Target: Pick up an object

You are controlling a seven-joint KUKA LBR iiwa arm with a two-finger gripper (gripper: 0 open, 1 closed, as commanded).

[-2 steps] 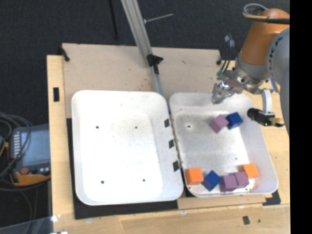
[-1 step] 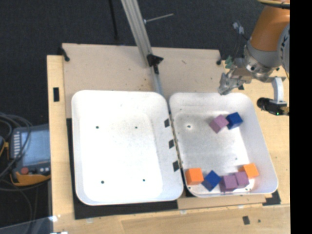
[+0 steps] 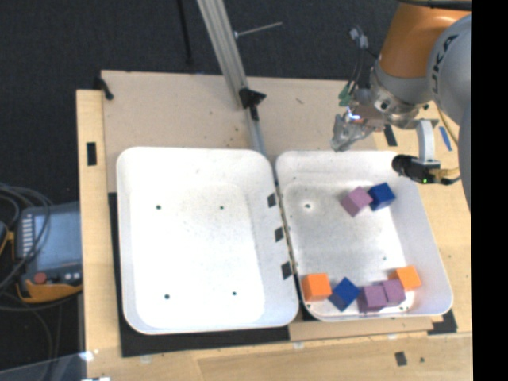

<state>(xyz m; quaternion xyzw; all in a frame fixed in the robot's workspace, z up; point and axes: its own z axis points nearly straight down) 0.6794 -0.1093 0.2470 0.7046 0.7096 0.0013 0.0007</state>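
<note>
Nearest the camera, along the right bin's [image 3: 417, 236] front wall: orange cube [image 3: 317, 286], blue cube [image 3: 344, 293], two purple cubes [image 3: 380, 296] touching each other, then another orange cube [image 3: 408, 277] toward the right corner. Further back in the same bin, a purple cube [image 3: 355, 201] and blue cube [image 3: 382, 194] sit just beside each other. Left bin [image 3: 194, 236] has only dark specks. Gripper [image 3: 347, 134] hangs over the right bin's far rim, well apart from every cube; can't tell its state.
</note>
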